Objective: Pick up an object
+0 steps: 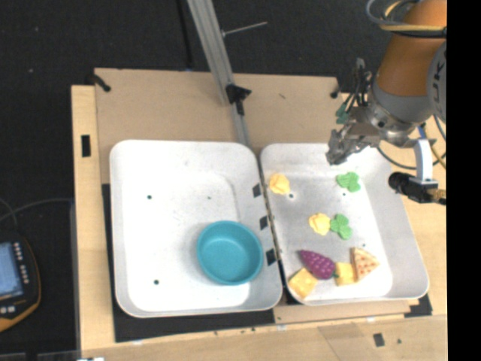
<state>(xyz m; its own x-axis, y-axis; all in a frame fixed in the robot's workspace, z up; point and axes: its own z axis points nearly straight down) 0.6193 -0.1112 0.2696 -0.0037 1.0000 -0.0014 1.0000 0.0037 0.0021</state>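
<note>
1. Whether the jaws of the gripper point(338, 155) are parted cannot be told; nothing is seen held.
2. The green piece point(348, 180) lies just near of it in the right bin point(402, 235).
3. A descent misaligned toward the far wall could miss it.

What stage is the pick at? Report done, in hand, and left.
Done: nothing lifted; the toy pieces, such as the green piece and purple piece, lie in the right bin. In hand: the pincer hangs over that bin's far edge, above the green piece, with nothing seen in it. Left: descend, grasp, lift.
</note>
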